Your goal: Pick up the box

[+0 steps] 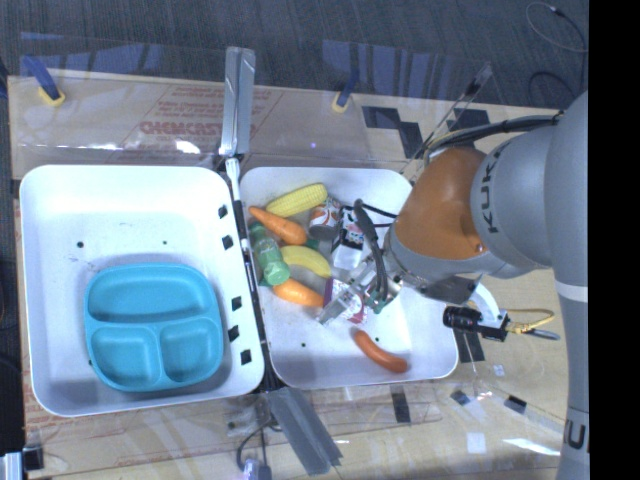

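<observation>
Here the gripper [345, 303] sits low at the right bin's [430, 363] centre; finger state cannot be determined. The box [348, 230] lies near the back edge, among the food. Open floor remains along the front edge.

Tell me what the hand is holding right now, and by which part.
It cannot be told. The hand sits low in the right bin among the toy food, but whether anything is between its fingers is unclear.

The tool [350, 303] hangs low in the right bin [300, 368] among toy vegetables [290, 230].
</observation>
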Robot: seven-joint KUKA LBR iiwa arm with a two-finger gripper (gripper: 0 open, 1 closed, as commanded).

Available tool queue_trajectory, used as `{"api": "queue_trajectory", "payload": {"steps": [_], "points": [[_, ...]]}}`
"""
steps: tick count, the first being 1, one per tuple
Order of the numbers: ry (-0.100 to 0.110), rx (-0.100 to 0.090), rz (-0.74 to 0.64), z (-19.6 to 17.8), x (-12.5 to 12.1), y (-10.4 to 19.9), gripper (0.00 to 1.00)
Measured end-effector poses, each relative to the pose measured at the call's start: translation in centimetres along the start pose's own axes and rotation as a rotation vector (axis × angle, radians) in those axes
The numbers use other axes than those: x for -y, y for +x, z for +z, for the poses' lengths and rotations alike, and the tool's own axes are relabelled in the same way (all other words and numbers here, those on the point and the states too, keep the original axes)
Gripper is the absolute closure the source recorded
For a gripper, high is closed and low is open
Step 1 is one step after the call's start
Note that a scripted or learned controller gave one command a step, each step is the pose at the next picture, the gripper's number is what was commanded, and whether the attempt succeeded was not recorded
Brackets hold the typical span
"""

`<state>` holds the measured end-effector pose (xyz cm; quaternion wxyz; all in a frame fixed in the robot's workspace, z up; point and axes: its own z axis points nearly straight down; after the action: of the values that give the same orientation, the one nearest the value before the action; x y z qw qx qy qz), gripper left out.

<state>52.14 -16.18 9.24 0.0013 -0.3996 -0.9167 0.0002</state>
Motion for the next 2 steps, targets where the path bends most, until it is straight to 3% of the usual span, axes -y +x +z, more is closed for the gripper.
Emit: {"api": "queue_trajectory", "payload": {"steps": [1,2], "points": [[-0.001,0.0,-0.237,0.0,3.2,-0.1,0.0],[-0.002,0.002,-0.212,0.0,6.4,-0.5,0.0]]}}
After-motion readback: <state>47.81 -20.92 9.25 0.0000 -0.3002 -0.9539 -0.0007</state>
